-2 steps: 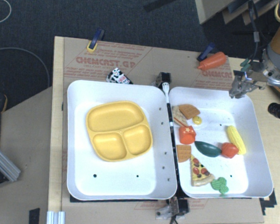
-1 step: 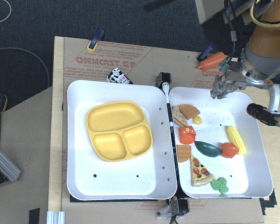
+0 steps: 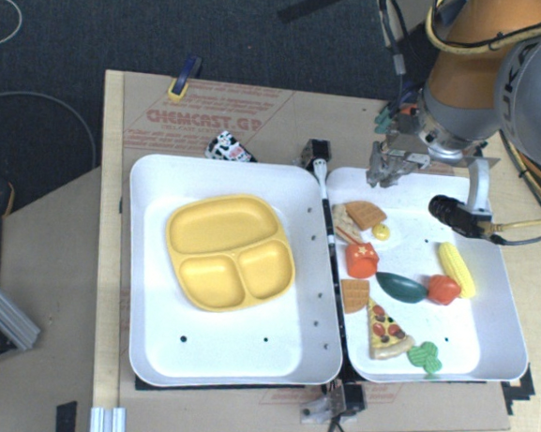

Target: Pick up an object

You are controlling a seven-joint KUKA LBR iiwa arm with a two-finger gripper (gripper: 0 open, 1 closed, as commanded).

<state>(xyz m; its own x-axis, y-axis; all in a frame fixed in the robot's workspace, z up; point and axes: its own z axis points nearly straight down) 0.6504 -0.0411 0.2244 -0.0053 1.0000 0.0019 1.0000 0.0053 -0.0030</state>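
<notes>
Camera view: both bins seen from above at a slant; places below are given from the yellow plate (image 3: 230, 252).
Yellow plate: smooth glossy plastic, rounded corners, three compartments; it lies tilted in the left bin (image 3: 147, 341).
Right bin (image 3: 502, 315): shallow white tray just right of the plate's bin; it holds all the toy food.
Toast slice (image 3: 365, 214): flat tan piece with a browner edge, right of the plate, at the upper left of the food group; closest of the food to the gripper.
Tomato (image 3: 362, 260): red, rounded, shiny, right of the plate, below the toast.
Yellow round piece (image 3: 380, 232): small, between toast and tomato.
Dark green piece (image 3: 401, 287): smooth, oval, pointed at one end, further right of the plate.
Red piece (image 3: 444, 289): small, rounded, touching the green piece's right end.
Corn cob (image 3: 457, 268): yellow, long, ridged, lying aslant, far right of the plate.
Cracker (image 3: 355, 295): flat orange-brown square, right of the plate's lower edge.
Pizza slice (image 3: 387, 332): triangular, pale crust, red dots, lower right of the plate.
Broccoli (image 3: 425, 356): green, knobbly, beside the pizza.
Gripper (image 3: 388, 174): grey metal, up and right of the plate, over the right bin's top left corner; fingers point down with a narrow gap, nothing between them; toast lies just below the tips, apart from them.
</notes>
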